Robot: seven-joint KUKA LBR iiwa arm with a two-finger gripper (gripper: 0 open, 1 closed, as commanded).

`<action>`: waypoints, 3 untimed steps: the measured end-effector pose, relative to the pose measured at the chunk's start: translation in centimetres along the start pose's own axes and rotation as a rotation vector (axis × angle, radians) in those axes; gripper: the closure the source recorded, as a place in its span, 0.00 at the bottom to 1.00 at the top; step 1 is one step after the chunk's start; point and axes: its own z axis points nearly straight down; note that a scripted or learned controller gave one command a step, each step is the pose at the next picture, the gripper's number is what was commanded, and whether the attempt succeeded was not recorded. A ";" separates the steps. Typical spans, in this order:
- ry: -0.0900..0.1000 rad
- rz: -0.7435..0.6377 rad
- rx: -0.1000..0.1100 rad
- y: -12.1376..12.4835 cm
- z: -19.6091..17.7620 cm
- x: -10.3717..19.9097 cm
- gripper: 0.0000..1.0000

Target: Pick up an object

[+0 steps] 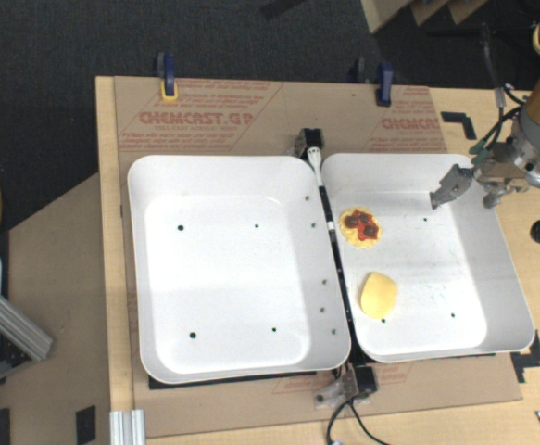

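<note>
White plastic bins are sitting side by side on the worktop (251, 109). In the right bin (473, 276), a yellow object (379, 295) is lying near the left wall, with a round red-topped piece (360, 227) resting just beyond it (apart, not touching). The claw (469, 185) is hovering over the bin's far right part, well apart from both; whether it is released or clenched, I cannot tell.
</note>
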 end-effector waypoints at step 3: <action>0.001 -0.007 -0.010 9.0 3.7 14.4 0.00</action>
